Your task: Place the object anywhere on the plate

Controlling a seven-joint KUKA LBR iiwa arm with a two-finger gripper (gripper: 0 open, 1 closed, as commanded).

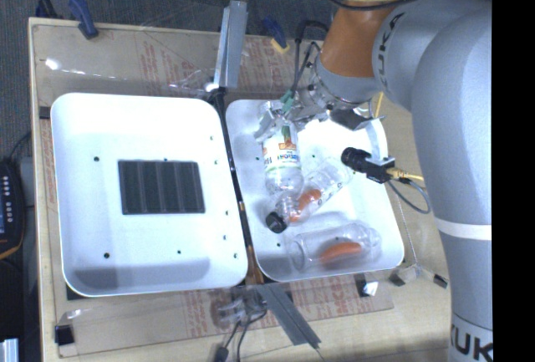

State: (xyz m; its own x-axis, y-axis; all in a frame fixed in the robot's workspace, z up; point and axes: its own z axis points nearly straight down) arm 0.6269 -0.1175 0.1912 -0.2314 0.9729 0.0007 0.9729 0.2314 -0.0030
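Note:
A dark ribbed rectangular plate (161, 186) lies flat in the middle of the left bin (75, 126). In the right bin (380, 210) several clear plastic bottles lie in a heap. One bottle with a white and orange label (282, 158) points toward the bin's far edge. A second bottle (311, 196) with orange contents and a black cap (276, 221) lies slantwise below it. A third clear bottle (338, 247) with an orange piece inside rests near the front wall. My gripper (292, 106) hangs at the far end of the right bin, right at the top end of the labelled bottle.
The grey arm with its orange band (359, 34) fills the upper right and overhangs the right bin's far corner. A black fitting with a cable (361, 160) sticks out over that bin. Clamps and a metal bar (231, 43) stand along the bench's far edge.

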